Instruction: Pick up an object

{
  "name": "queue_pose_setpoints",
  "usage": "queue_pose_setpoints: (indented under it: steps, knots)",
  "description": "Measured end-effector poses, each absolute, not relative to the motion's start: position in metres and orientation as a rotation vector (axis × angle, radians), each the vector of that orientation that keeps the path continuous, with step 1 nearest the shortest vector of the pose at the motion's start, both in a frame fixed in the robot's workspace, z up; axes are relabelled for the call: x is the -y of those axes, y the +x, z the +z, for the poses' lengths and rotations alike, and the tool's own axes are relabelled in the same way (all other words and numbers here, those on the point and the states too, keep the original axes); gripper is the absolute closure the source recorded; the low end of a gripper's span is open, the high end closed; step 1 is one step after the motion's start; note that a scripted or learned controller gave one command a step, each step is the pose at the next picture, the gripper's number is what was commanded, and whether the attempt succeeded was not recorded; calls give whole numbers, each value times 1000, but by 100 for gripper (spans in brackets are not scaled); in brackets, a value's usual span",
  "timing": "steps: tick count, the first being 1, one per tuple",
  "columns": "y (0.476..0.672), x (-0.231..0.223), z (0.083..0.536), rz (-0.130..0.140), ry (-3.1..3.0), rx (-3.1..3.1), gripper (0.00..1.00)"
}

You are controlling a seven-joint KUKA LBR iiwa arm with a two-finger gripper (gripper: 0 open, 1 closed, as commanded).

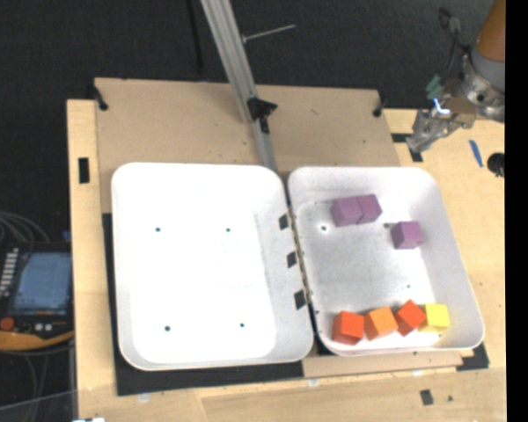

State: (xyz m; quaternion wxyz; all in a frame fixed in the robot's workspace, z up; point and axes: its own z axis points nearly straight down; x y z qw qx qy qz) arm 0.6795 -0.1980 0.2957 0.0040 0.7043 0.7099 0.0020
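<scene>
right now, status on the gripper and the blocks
Gripper outside the right bin, off its far right corner, holding nothing seen. Purple blocks at the bin's far side, orange-to-yellow row along its near wall. Nothing between.

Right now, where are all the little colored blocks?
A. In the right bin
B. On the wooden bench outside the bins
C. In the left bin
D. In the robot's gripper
A. The purple blocks sit near the far side of the right bin, and the row of orange, red and yellow blocks lies along its near edge; the gripper hangs above the bench beyond that bin's far right corner.
</scene>
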Motion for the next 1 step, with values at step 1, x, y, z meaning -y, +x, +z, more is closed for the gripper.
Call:
queue_pose_setpoints:
  steps: [1]
  knots:
    - [672, 153, 280, -2, 2216, -2226, 100]
